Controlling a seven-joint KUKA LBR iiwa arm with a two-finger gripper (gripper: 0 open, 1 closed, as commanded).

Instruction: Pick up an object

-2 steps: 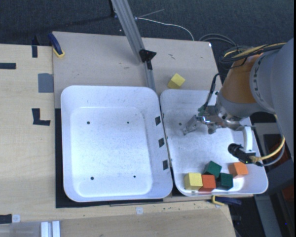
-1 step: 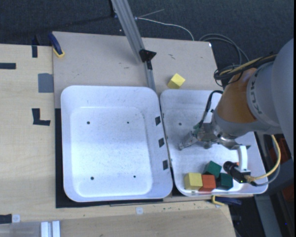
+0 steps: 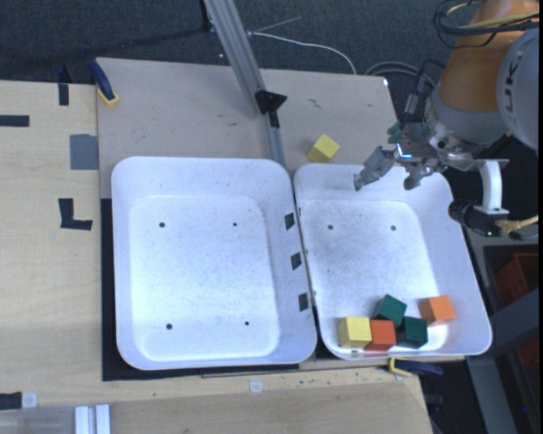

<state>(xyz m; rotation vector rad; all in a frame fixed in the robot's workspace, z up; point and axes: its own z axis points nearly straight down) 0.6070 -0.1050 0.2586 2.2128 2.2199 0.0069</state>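
Observation:
My gripper hangs over the far edge of the right bin, open, with nothing between its fingers. Several small blocks lie in that bin's near right corner: a yellow block, an orange-red block, two green blocks and an orange block. They sit well in front of the gripper. Another yellow block lies on the bench just beyond the bins, to the gripper's left.
The left bin lies beside the right one. A slanted metal bar runs from the top down to the bins' shared far corner. Cables lie on the bench behind the arm.

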